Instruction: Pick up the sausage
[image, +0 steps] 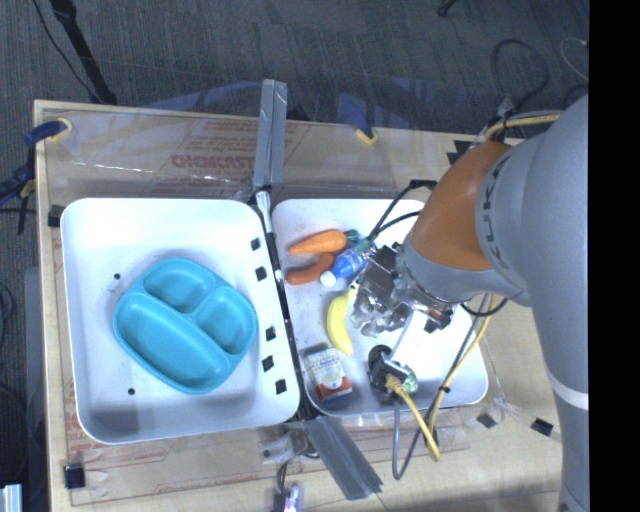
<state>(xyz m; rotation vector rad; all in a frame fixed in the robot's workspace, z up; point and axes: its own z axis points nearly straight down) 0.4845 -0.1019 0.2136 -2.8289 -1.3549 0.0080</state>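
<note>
Dark carpet-looking floor all around, and in the middle sits the wooden counter (130, 130) with two shallow white bins side by side, some clear plastic sheeting taped over the back part of it.

The jaws (375, 305) are down in the right bin (470, 385), hanging off the grey arm (540, 200) with its orange band (455, 215). Honestly I can't tell if they're open or closed, there's too much metal and cable cluttered together at that spot, and I see nothing clearly pinched in there.

The sausage (309, 269) is the brownish-red one lying flat on the bin floor, up and to the left of the jaws, well apart from them. Just behind it, nearly touching, is an orange carrot (318, 242), lying roughly parallel. A little blue and white bottle (343, 268) sits between the sausage and the jaws, near the sausage's right end. A yellow banana (340, 322) is just left of the jaws, close beside them. Below and left of the jaws, near the front wall, there's a small boxy packet (327, 372) with an orange patch.

Way off to the left of the jaws, the left bin (90, 400) holds a blue divided plate (185, 322) with three compartments.
</note>
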